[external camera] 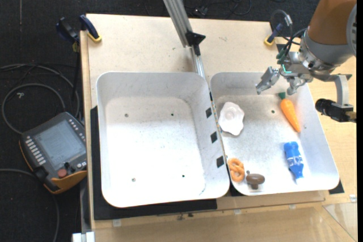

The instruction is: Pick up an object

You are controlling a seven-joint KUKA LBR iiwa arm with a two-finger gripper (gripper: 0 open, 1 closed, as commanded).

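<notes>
- The two-finger gripper (279,83) hung with fingers spread wide, holding nothing.
- The orange plastic carrot (290,113) lay just below it, not yet grasped; the pick remained.

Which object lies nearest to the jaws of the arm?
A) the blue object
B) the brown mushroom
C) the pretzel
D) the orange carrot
D: the orange carrot lies in the right bin just below the gripper, the others lie nearer the bin's front edge.
</notes>
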